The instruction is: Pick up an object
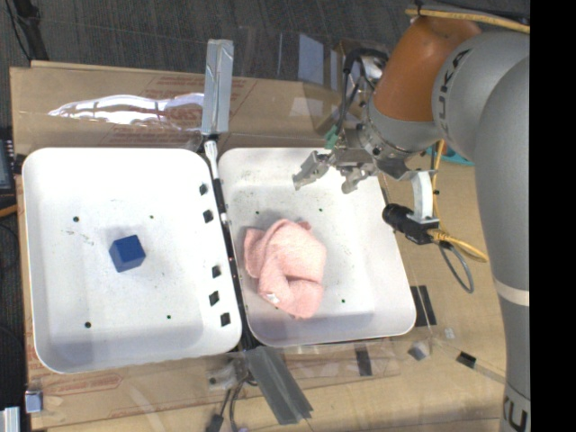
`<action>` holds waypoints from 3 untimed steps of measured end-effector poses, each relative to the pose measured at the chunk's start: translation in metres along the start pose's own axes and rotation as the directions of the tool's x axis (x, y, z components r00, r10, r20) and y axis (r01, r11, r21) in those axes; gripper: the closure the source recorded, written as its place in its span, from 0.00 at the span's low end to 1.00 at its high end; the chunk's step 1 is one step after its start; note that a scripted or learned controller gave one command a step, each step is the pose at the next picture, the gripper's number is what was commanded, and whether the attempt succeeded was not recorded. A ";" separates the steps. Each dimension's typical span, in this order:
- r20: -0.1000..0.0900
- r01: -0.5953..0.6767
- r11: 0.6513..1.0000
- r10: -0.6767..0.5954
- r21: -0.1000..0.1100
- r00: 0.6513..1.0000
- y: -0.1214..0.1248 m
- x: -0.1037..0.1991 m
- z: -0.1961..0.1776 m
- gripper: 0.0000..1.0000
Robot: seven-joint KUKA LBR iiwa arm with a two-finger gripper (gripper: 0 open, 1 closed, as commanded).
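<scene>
Claw (331,175) hangs over the far part of the right bin (389,268), its two fingers spread apart with nothing between them. From it the pink cloth (286,257) lies toward 7 o'clock, near but clear of it, bunched in the middle of that bin with its long axis running roughly 11 to 5. Bare floor rings the cloth, though the divider wall sits close at its 9 o'clock (less room there). A blue cube (128,252) rests well apart in the left bin (54,178), across the divider
</scene>
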State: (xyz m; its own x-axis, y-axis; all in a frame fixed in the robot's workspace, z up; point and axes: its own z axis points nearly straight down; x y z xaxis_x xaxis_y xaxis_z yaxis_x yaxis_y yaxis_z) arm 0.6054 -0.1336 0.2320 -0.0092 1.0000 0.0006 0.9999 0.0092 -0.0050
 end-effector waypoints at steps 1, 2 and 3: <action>0.000 0.281 0.960 -0.281 -0.001 0.960 -0.001 -0.041 0.106 0.00; 0.002 0.407 0.914 -0.407 -0.004 0.914 -0.011 -0.025 0.139 0.00; 0.003 0.526 0.851 -0.526 -0.004 0.851 -0.045 -0.032 0.139 0.00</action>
State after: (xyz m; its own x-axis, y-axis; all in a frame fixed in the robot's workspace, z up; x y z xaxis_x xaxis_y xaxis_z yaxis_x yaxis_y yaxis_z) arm 0.5604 -0.1657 0.0928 -0.5335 0.8458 0.0005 0.8458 0.5335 0.0005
